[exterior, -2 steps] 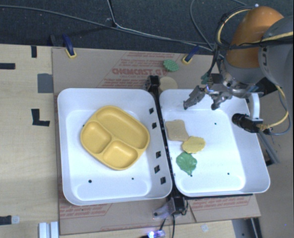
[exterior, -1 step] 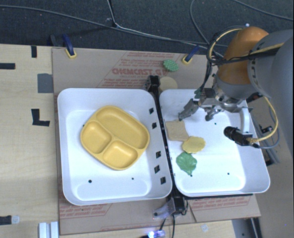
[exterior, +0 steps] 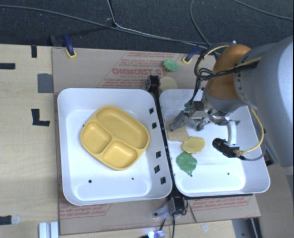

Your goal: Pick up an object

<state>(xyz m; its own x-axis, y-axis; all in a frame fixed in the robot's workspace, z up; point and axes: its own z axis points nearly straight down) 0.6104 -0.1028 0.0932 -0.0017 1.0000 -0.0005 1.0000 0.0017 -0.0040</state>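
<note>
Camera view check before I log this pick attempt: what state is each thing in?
Yellow divided plate: right side up, lying askew in the left bin, its compartments bare.
Yellow flat piece: lying flat in the right bin.
Green leaf piece: lying flat, just below the yellow one.
Tan piece: flat, by the gripper.
Gripper: low over the right bin, nothing seen held.

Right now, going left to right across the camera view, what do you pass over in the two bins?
Left bin → yellow divided plate → green leaf-shaped piece → yellow round piece → orange-banded arm wrist
</note>
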